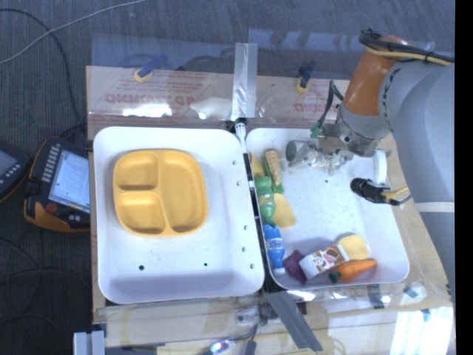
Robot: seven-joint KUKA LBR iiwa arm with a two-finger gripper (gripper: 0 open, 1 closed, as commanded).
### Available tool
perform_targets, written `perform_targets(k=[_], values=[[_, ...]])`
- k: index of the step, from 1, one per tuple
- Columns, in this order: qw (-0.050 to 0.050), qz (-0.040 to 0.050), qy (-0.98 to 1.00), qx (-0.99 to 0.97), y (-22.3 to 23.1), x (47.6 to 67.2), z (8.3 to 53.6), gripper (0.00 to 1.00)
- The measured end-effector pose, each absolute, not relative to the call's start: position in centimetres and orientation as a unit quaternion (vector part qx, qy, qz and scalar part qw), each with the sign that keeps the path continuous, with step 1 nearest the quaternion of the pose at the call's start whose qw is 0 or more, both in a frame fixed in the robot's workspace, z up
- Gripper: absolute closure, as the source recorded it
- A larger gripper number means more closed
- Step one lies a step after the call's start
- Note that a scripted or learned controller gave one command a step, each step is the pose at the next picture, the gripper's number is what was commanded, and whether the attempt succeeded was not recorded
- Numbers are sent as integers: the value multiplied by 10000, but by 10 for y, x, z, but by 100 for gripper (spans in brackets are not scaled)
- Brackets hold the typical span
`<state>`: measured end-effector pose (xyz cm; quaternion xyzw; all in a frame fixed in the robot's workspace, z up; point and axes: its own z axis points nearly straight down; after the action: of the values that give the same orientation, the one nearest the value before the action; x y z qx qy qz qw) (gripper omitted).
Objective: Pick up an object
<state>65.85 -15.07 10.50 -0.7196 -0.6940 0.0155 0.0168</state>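
reaching from right, arm (pixel 414 124) puts gripper (pixel 319 154) low over far end of right bin (pixel 384 231), nothing seen between fingers; how wide they stand cannot tell. corn cob (pixel 273 168) just beside gripper, at bin's left wall. carrot (pixel 355 270), small carton (pixel 325 260) at near edge. yellow divided plate (pixel 159 191) in left bin (pixel 111 272).
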Motion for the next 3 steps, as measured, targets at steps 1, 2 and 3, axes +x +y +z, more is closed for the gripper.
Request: perform_targets(k=[1,2,3], values=[[186,190,-6946,-7189,-150,658,110,100],[-5,32,-7514,-6599,-169,669,194,100],[-3,35,-7513,-6600,-169,669,194,0]])
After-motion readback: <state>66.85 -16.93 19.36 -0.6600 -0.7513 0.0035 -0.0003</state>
